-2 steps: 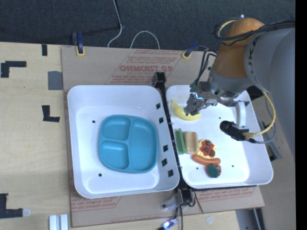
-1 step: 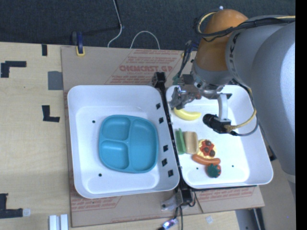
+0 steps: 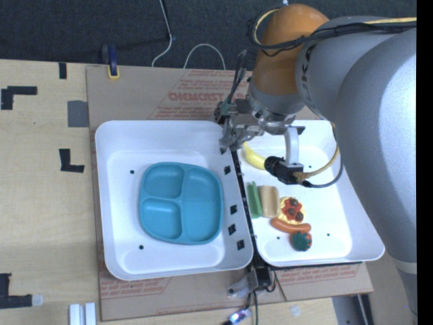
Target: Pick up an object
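My gripper (image 3: 238, 135) hangs over the far left corner of the right bin (image 3: 352, 239), close above the bins' shared wall. A yellow banana (image 3: 253, 158) lies just below and right of it, partly covered by the wrist. Nearer the front lie a green strip (image 3: 254, 198), a tan bread piece (image 3: 269, 200), a pizza slice (image 3: 293, 210), an orange sausage (image 3: 289, 226) and a green-and-red round piece (image 3: 302, 242). I see nothing held in the gripper.
A blue divided plate (image 3: 180, 202) rests in the left bin (image 3: 111, 181). The grey arm with its orange band (image 3: 287, 42) covers the right bin's far right part. A black cable connector (image 3: 283, 169) dangles over the bin beside the banana.
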{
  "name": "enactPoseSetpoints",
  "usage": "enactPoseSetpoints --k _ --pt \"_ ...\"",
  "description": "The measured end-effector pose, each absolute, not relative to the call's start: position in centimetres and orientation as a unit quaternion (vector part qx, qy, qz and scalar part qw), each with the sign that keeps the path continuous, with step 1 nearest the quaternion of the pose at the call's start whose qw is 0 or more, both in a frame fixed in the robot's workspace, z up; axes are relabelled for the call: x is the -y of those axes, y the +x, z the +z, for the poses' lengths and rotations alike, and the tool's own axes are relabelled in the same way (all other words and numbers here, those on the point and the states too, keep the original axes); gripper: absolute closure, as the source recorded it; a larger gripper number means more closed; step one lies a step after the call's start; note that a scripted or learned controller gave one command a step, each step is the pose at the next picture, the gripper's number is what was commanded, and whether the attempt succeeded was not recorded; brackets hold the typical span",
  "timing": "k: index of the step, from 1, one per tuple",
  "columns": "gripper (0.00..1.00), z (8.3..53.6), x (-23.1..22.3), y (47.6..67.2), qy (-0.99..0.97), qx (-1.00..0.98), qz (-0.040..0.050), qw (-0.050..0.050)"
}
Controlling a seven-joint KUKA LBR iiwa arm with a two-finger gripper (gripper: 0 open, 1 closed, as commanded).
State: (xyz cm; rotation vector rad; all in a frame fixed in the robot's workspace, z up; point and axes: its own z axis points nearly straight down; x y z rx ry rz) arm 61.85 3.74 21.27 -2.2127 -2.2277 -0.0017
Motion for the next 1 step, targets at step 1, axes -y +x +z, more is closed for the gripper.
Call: enactPoseSetpoints --k 1 --pt "1.00 20.50 -8.97 62.39 -0.705 0.709 0.0005 0.001"
